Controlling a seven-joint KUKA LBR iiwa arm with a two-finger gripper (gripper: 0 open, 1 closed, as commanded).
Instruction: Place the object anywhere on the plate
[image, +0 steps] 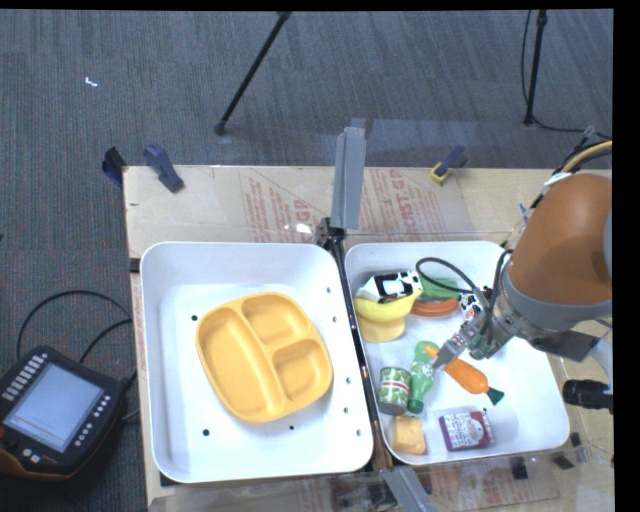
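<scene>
Gripper (447, 350) is low in the right bin, touching or just over the toy carrot (462, 373), whose long axis slants down and away to the gripper's right. Whether it grips anything, I cannot tell. The yellow divided plate (264, 355) lies well left, across the divider.

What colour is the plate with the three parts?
Yellow. The plate shows best in the camera view.

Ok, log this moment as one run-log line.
hand low in right bin, over toy carrot | yellow plate in left bin, nothing on it | placing not yet done
</scene>
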